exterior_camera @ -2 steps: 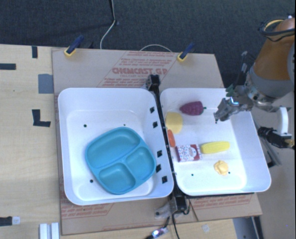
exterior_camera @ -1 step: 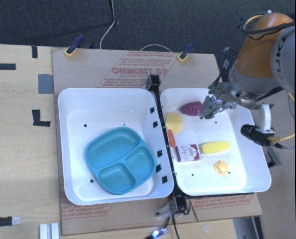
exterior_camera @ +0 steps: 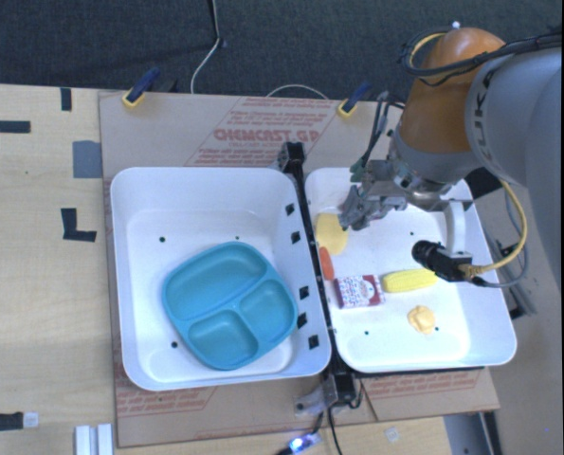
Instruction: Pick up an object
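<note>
So my pincer (exterior_camera: 355, 211) is hanging low over the right bin (exterior_camera: 485, 344), near its upper left corner, and from this angle I honestly can't tell how it's set or whether anything is in it, it's just a dark grey lump under my wrist. Right beside its tip, down and to the left, sits a pale yellow block (exterior_camera: 330, 231) close to the divider between the bins, maybe touching me, maybe not. Below that there's a thin orange-red stick (exterior_camera: 327, 263) along the bin's left wall, then a red and white packet (exterior_camera: 356, 291), a corn cob (exterior_camera: 409, 280) just to its right, and a small yellow piece (exterior_camera: 421, 318) lower down, apart from the rest. Over in the left bin (exterior_camera: 135, 197) there's a blue divided plate (exterior_camera: 228, 303).
</note>
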### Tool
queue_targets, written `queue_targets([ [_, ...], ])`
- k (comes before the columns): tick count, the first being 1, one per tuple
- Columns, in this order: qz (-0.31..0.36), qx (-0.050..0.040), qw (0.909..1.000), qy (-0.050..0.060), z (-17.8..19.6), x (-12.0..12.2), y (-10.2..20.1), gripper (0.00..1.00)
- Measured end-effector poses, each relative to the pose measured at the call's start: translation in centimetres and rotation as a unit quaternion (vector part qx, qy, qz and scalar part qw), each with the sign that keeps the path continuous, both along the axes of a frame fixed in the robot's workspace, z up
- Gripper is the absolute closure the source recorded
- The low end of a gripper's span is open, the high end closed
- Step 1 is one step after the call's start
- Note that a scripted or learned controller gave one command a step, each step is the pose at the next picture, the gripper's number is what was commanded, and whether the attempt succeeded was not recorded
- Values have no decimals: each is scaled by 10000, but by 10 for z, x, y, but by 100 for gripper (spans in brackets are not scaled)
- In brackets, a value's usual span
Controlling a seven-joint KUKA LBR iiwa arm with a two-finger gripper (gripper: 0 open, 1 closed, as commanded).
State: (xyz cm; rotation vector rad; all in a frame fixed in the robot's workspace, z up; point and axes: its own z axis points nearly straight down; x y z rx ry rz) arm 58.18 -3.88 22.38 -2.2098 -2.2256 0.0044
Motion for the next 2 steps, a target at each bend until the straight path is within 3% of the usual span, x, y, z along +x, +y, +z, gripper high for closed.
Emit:
queue_targets([
  [2, -3, -5, 10000, 1, -15, 6, 103, 100],
])
